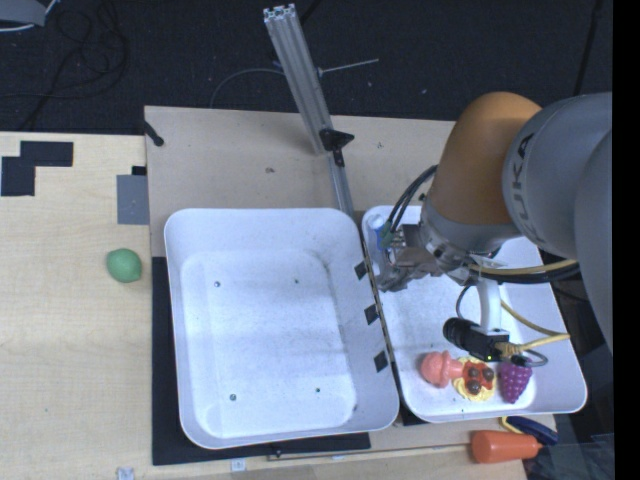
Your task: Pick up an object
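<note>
My gripper (392,271) hangs low over the upper left part of the right bin (560,393), close to the wall it shares with the left bin (260,318). The grey wrist and orange band cover much of the right bin's back half. A small blue and white thing (375,230) peeks out just behind the gripper at the bin's back left corner. At the front of the right bin lie a pink toy (435,367), a yellow and red piece (476,379) and a purple bunch of grapes (514,377), all apart from the gripper.
A green ball (124,265) rests on the bench left of the bins. An orange item (503,446) with a blue piece beside it lies on the bench in front of the right bin. A metal rail (305,78) slants up behind the bins.
</note>
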Motion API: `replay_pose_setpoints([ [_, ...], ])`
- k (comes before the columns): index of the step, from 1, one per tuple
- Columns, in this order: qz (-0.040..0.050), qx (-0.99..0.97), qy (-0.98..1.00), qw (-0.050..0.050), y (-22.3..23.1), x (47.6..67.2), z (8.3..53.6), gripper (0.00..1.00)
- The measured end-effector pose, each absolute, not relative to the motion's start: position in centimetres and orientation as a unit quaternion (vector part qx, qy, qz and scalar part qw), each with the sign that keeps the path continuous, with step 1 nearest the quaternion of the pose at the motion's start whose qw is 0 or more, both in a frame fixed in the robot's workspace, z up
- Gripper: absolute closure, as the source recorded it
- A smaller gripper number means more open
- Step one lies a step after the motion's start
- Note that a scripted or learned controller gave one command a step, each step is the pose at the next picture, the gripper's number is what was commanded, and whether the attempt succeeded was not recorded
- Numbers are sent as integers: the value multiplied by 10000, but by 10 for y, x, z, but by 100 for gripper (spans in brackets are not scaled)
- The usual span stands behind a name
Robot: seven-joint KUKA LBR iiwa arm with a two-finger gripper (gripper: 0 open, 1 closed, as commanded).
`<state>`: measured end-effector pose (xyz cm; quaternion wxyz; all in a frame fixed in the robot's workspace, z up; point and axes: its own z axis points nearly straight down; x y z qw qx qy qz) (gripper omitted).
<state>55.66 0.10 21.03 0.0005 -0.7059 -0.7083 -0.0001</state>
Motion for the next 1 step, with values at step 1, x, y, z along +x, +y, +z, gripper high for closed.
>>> replay_pose_setpoints([
  [1, -3, -7060, -7082, -2, 54, 563, 230, 100],
])
